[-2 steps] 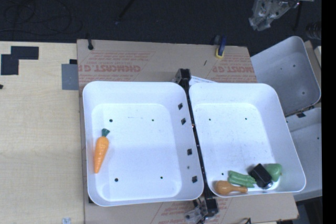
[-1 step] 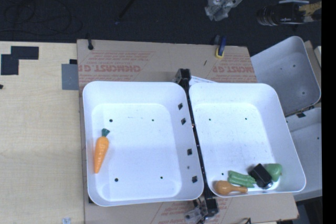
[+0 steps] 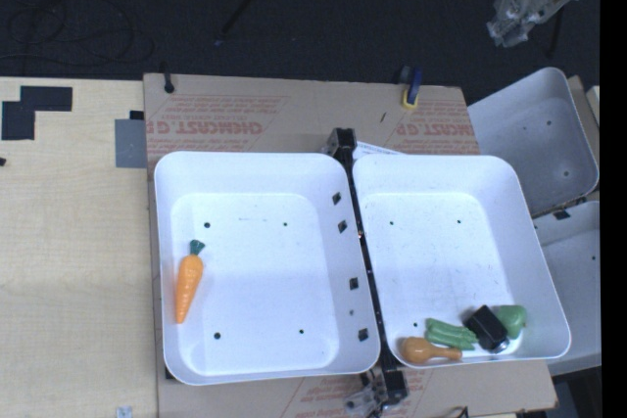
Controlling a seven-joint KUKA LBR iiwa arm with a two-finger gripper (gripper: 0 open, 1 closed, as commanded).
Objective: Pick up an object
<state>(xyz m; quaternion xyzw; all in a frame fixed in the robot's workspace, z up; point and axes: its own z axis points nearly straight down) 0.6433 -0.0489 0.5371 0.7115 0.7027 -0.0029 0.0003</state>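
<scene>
An orange toy carrot [image 3: 188,283] with a green top lies at the left side of the left bin [image 3: 250,173]. In the near right corner of the right bin [image 3: 441,173] sit a green toy vegetable [image 3: 451,335], an orange pear-shaped toy [image 3: 427,351], a black block [image 3: 487,327] and a light green piece [image 3: 512,316], all close together. My gripper [image 3: 511,26] hangs high at the top right, above and behind the bench, far from both bins, with nothing visible in it.
The bins rest on a cardboard sheet [image 3: 294,117] on a wooden bench. A yellow and blue clamp [image 3: 411,89] holds its far edge. A black divider [image 3: 355,250] runs between the bins. A grey metal plate [image 3: 534,137] stands to the right of the right bin.
</scene>
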